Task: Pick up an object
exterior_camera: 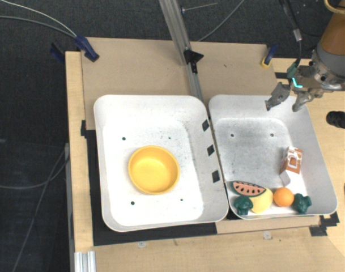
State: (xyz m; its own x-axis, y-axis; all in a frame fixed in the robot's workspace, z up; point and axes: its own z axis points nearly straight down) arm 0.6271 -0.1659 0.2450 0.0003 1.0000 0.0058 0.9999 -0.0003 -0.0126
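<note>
My gripper (289,100) hangs over the far right corner of the right bin (257,146), open, with nothing between its two grey fingers. Well below it, near the bin's right wall, stands a small orange and white carton (292,160). Along the bin's near edge lie a watermelon slice (250,188), a green broccoli piece (243,204), a yellow lemon (263,200), an orange (283,197) and a dark green toy (301,203). A yellow bowl (153,169) sits in the left bin (155,123).
A slanted metal pole (178,30) crosses the bench from the top to the gap between the bins. Black clips (211,149) line that gap. Blue clamps (87,49) sit at the bench's far corners.
</note>
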